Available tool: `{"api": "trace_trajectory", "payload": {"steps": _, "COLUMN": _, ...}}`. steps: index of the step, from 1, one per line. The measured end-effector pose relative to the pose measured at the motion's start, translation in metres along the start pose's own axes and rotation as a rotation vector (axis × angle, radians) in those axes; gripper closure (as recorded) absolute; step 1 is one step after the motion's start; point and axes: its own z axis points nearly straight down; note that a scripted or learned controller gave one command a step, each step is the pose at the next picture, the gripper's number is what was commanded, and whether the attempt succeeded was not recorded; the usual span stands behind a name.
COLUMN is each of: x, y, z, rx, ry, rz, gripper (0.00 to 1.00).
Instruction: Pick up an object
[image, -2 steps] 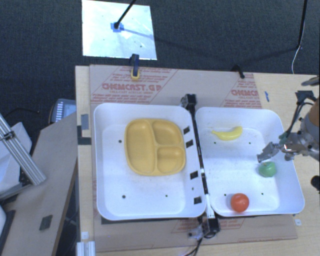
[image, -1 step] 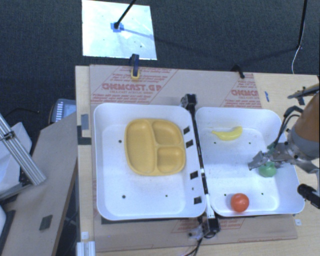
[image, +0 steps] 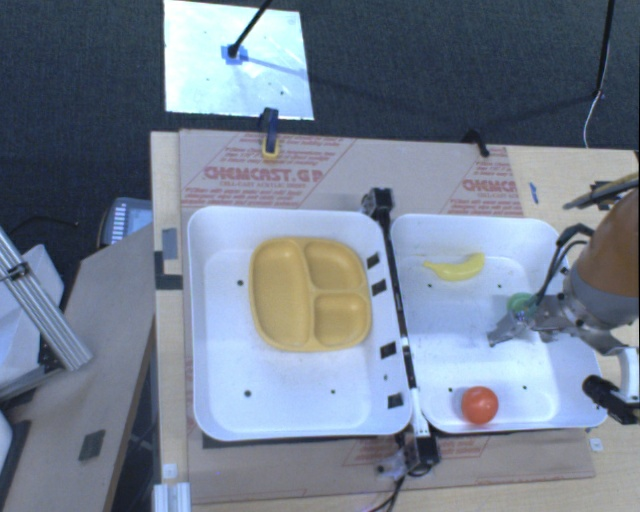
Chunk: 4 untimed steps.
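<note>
The task names no particular thing, so the candidates are the three loose pieces in the right bin (image: 540, 235): a yellow banana (image: 455, 267) lying toward the far wall, a red-orange ball (image: 480, 404) — perhaps a tomato — near the front wall, and a small green object (image: 520, 302) toward the bin's right side; all three rest on the bin floor, none lifted. The green object is the one closest to the claw (image: 505, 331), which sits low over the bin floor just beside it and partly in front of it; whether they touch I cannot tell, and nothing is seen between the claw's tips; how far open it stands cannot be told from this slant either. The banana and the ball lie well apart from the claw, one beyond it, one nearer the front. By my reading the pick is not yet done: the reach into the bin is made, while the closing on a thing and the lift are left — the green object looks the likely target. Behind the claw the grey arm (image: 610, 275) enters from the right; the left bin (image: 215, 400) holds a yellow divided tray (image: 308, 292); both bins stand on the desk (image: 420, 170).
</note>
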Motion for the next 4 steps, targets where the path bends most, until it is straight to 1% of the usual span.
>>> {"api": "trace_trajectory", "payload": {"steps": 1, "x": 0.000, "y": 0.001, "z": -0.009, "rx": -0.002, "ry": 0.000, "rz": 0.002, "gripper": 1.00}}
{"api": "trace_trajectory", "payload": {"steps": 2, "x": 0.005, "y": -0.005, "z": -0.059, "rx": -0.004, "ry": -0.001, "rz": -0.002, "gripper": 1.00}}
{"api": "trace_trajectory", "payload": {"steps": 3, "x": 0.005, "y": -0.003, "z": -0.113, "rx": -0.005, "ry": -0.002, "rz": -0.003, "gripper": 1.00}}
{"api": "trace_trajectory", "payload": {"steps": 4, "x": 0.054, "y": 0.006, "z": -0.104, "rx": 0.000, "ry": 0.002, "rz": -0.007, "gripper": 1.00}}
